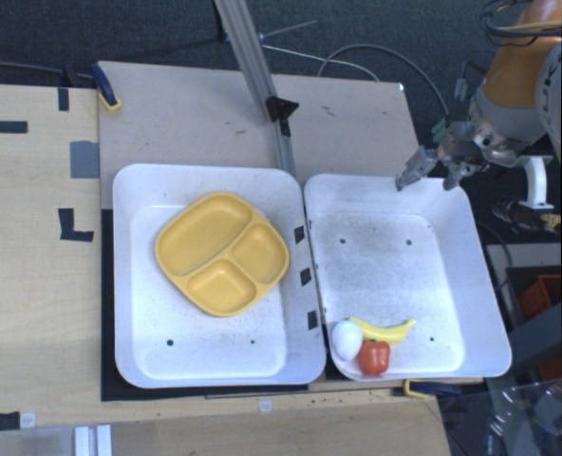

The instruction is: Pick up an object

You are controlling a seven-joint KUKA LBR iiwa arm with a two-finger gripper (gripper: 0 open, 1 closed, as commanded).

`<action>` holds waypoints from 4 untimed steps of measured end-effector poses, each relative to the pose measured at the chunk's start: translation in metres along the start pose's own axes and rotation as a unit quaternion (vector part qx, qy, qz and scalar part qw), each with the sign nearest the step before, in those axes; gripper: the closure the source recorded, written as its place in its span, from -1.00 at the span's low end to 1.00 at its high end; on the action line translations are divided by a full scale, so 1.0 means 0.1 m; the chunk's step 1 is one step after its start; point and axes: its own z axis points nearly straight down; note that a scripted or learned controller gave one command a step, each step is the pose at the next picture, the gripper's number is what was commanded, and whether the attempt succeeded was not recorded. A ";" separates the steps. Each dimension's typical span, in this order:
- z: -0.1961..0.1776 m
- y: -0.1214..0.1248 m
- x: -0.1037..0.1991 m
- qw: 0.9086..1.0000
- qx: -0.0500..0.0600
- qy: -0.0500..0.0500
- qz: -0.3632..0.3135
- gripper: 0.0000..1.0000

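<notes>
- On the bench sat the two shallow white bins, the left bin and the right bin, touching along their inner walls.
- Over the far right corner of the right bin hung the arm, grey with its orange band, reaching in from the right.
- Inside the left bin lay a yellow divided tray, tilted, with three compartments and nothing in them.
- At the arm's end the gripper hovered above the right bin's far rim, its two fingers spread apart with nothing between them.
- Against the near wall of the right bin clustered the pickable things: a banana, a white ball and a red pepper-like piece, all touching or nearly so.
- By my judgement the step was the approach, with no grasp begun; the next move called for travelling across the bin to that cluster, then descending on one item without shoving its neighbours.
</notes>
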 end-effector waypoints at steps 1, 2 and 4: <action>0.00 0.00 0.00 1.000 0.000 0.000 0.000 -1.00; 0.53 -0.10 -0.04 1.000 0.003 0.000 0.001 -1.00; 1.34 -0.14 0.00 1.000 0.001 0.000 0.000 -1.00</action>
